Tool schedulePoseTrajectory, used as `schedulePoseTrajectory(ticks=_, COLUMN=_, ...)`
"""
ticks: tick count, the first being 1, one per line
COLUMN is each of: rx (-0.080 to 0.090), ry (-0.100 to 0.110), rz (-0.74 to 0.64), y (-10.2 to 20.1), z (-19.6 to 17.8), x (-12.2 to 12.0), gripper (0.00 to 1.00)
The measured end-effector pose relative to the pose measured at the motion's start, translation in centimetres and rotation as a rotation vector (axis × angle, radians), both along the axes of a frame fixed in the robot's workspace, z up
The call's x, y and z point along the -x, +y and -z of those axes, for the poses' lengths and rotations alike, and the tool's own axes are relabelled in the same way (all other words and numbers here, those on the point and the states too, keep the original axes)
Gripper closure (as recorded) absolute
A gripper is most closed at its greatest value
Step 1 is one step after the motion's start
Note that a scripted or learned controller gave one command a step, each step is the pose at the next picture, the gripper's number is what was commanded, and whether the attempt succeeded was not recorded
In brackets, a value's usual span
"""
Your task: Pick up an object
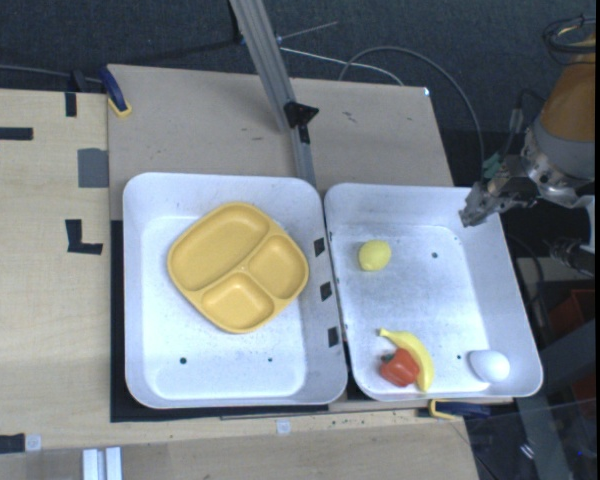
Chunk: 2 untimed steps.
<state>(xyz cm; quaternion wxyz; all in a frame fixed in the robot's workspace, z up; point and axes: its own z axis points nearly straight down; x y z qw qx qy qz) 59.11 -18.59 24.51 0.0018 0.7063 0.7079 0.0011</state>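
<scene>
Here, my gripper (476, 211) hangs over the far right corner of the right-hand white bin (442, 196), and I cannot tell how it is set. Nothing is in it. Nearest below me to the left lies a small yellow lemon-like ball (374, 256): probably light, firm, smooth, liable to roll; I would take it across its middle. Well beyond, at the bin's near end, a yellow plastic banana (412, 351) touches a red pepper-like piece (399, 369); a white egg-shaped thing (489, 365) sits apart in the corner, likely slippery. The left-hand white bin (145, 298) holds a yellow three-compartment plastic plate (238, 266), its compartments bare.
</scene>
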Motion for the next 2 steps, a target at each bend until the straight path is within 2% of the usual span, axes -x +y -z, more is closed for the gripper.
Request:
schedulePoseTrajectory(ticks=1, rx=-0.003, ry=0.004, rz=-0.004, y=5.0, z=-0.6, x=-0.5, gripper=1.0)
schedulePoseTrajectory(ticks=2, rx=-0.003, ry=0.006, rz=-0.005, y=11.1, z=0.3, x=0.2, gripper=1.0)
